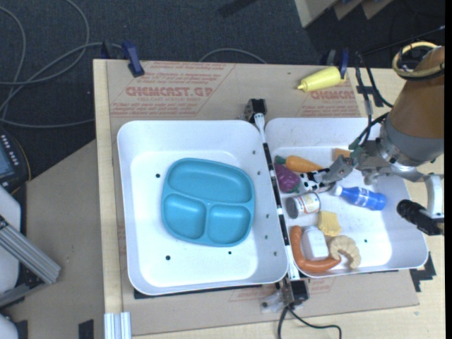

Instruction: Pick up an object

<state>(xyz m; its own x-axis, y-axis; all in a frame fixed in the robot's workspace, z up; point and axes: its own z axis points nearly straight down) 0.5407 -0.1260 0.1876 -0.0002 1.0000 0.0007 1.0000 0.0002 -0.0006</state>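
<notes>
Hand [337,172] hangs low over right bin's [402,249] toys.

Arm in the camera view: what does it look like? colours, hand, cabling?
The arm is a thick rounded grey body with an orange band above the wrist and a yellowish ring at its top. Dark cables run alongside it near the wrist. The hand is a small grey metal piece with dark parts. A black fitting sticks out by the bin's right edge.

Bins [141,210]: white plastic, smooth, faintly glossy. Divided plate [207,201]: blue plastic, matt sheen. Bench top [169,90]: brown paper-faced board, matt, printed red lettering.
</notes>
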